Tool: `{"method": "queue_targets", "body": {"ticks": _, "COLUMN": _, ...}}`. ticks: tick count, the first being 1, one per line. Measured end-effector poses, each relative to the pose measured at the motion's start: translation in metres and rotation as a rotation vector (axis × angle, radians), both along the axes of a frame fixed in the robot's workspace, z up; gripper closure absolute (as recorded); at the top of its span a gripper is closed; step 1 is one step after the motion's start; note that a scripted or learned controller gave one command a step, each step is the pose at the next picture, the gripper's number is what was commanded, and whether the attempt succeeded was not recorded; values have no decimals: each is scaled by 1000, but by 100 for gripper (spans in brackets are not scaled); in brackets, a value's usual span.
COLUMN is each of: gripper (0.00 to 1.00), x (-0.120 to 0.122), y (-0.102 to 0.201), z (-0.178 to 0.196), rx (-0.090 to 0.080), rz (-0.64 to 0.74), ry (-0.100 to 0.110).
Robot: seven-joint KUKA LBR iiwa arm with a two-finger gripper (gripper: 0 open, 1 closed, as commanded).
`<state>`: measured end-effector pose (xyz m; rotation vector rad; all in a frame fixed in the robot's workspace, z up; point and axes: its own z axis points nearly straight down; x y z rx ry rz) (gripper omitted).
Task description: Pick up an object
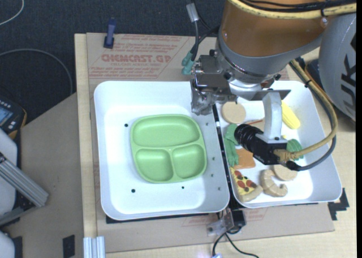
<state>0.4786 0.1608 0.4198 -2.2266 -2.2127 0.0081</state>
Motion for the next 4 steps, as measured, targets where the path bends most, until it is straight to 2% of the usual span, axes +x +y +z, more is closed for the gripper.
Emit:
{"method": "queue_targets", "body": {"ticks": 1, "gripper": 100, "x": -1, "y": -63, "z": -104, "rx": -3, "rz": -3, "ry": 7}}
{"method": "queue_targets", "body": {"ticks": 2, "gripper": 100, "x": 2, "y": -100, "z": 83, "rx": 5, "rz": 4, "ry": -28}}
{"method": "queue_targets", "body": {"ticks": 3, "gripper": 100, "x": 0, "y": -152, "z": -11, "rx": -1, "rz": -1, "ry": 3}}
{"method": "queue_targets", "body": {"ticks": 4, "gripper": 100, "x": -1, "y": -103, "z": -131, "rx": 2, "rz": 10, "ry": 9}}
